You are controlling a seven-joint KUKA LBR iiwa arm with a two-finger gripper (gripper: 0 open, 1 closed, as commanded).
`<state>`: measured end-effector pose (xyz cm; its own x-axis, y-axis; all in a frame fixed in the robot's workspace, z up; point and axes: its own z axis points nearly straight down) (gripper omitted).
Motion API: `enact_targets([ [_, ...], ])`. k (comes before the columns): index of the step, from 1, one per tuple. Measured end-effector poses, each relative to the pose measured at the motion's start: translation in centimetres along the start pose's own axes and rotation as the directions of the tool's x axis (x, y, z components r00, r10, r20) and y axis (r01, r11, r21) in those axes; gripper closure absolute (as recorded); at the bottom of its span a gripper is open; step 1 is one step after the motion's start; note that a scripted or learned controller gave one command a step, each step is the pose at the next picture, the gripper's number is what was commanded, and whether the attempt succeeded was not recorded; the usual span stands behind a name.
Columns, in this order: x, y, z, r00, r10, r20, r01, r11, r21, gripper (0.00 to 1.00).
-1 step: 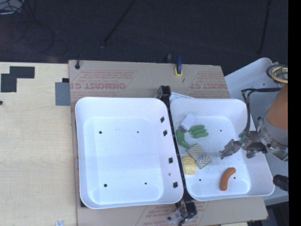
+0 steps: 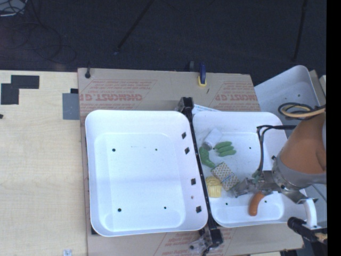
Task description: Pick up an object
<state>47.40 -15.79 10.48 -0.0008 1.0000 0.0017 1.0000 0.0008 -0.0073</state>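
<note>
— While the arm (image 2: 303, 153) leans over the right bin (image 2: 269, 217), where's its gripper (image 2: 246, 188)?
— Low near the bin's front edge, beside an orange sausage (image 2: 254, 204), yellow corn (image 2: 213, 186) and green pods (image 2: 224, 149).
— Fingers?
— Can't tell.

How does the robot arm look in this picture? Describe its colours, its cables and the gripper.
The arm has a broad orange band over a grey ring at the wrist. A black cable loops along its left side. The gripper is a small grey metal part, too blurred to give more detail.
</note>
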Motion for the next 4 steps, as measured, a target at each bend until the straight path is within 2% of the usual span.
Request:
enact_targets([
  [1, 4.3, 1.8, 1.6, 1.000, 0.005, 0.011, -0.004, 1.000, -0.009, 0.00],
  [2, 1.0, 5.8, -10.1, 1.000, 0.001, 0.007, -0.001, 1.000, -0.019, 0.00],
  [3, 1.0, 13.6, -19.4, 1.000, -0.003, 0.005, 0.003, 1.000, -0.019, 0.00],
  [4, -2.3, 16.2, -38.9, 1.000, -0.003, 0.009, 0.003, 1.000, -0.024, 0.00],
])
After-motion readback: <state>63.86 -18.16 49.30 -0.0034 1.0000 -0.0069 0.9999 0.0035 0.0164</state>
